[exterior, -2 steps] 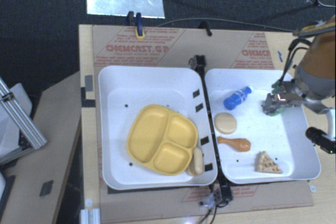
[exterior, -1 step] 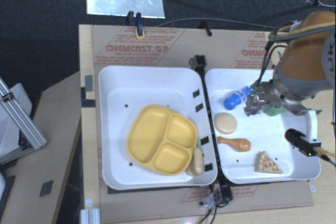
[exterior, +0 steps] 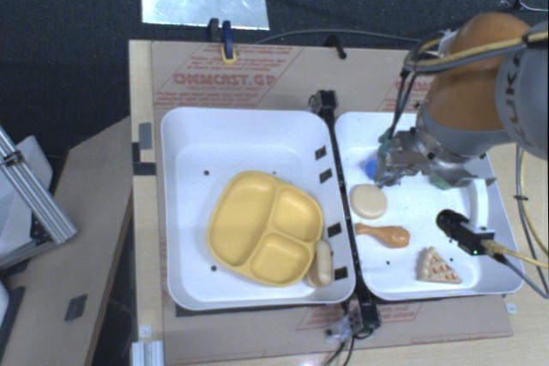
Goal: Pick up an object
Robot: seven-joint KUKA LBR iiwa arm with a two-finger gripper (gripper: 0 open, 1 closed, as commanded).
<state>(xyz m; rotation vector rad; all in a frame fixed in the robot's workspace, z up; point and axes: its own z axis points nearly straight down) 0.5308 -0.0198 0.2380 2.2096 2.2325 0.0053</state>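
Grey metal of the gripper is hanging low over the right shallow white plastic bin, just above the round cream-coloured disc, which I am taking as the landmark. A small blue object is peeking out just above that disc, right beside the gripper, and it is probably the target, since the arm is reaching in from the right to meet it. Whether the gripper is wide or narrow, I cannot tell. Below the disc an orange toy drumstick is lying flat, with a tan pizza-slice toy further down and right. Left of the disc, across the bin wall, a yellow divided plastic plate is sitting with a pale oblong piece resting against its lower edge, all well apart from the gripper
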